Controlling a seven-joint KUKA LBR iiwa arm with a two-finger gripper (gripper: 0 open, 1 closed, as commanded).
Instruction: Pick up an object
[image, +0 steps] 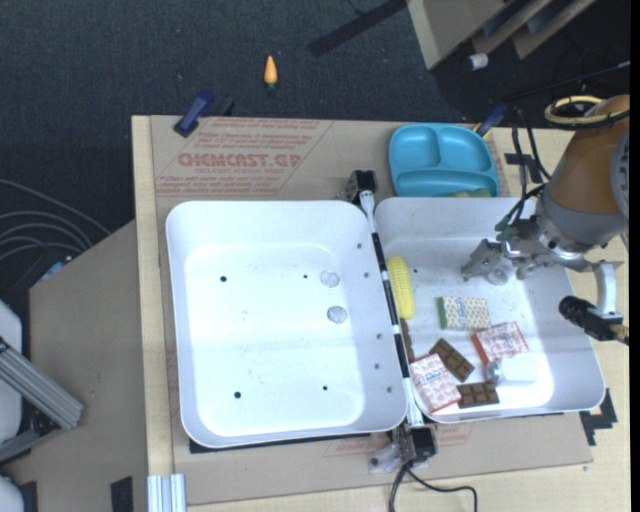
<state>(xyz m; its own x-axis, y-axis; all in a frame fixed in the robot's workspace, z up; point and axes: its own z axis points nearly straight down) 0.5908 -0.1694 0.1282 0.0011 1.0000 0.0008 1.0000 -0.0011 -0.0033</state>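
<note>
While the grey arm leans in from the right, we log what the bench offers for a pick.

Pincer: the gripper (490, 262) hangs low over the upper part of the right bin (572, 385), and nothing we can see sits between its fingers; how wide they stand we cannot tell from this slant.

Nearest candidate: the corn cob (401, 285) lies well to the pincer's left and a little nearer the camera, lengthwise along the divider between the bins.

How it should handle: we judge the cob light, rigid and plastic-looking, bumpy enough to resist slipping, yet round enough to roll if nudged from one side.

Where to grip: we would close across its narrow width near the middle, fingers either side of the long axis.

Flat packets: a green-edged wrapper (463, 312) rests just below the pincer; a red-and-white packet (499, 341) lies further below it, and a second red-and-white packet (430, 378) lies below and to the left.

Their handling: we read these as thin, light and crinkly, hugging the floor with little edge to catch, so a poor first choice.

Chocolate pieces: two brown bars (452, 359) (477, 394) sit among the packets, low, stiff and likely slick.

White block: a small pale piece (519, 369) lies below and slightly right of the pincer, hard to make out against the bin.

Left bin (190, 225): far to the pincer's left, it holds two small grey discs (330, 280) (337, 315).

Progress: we judge the pick not yet made.
</note>
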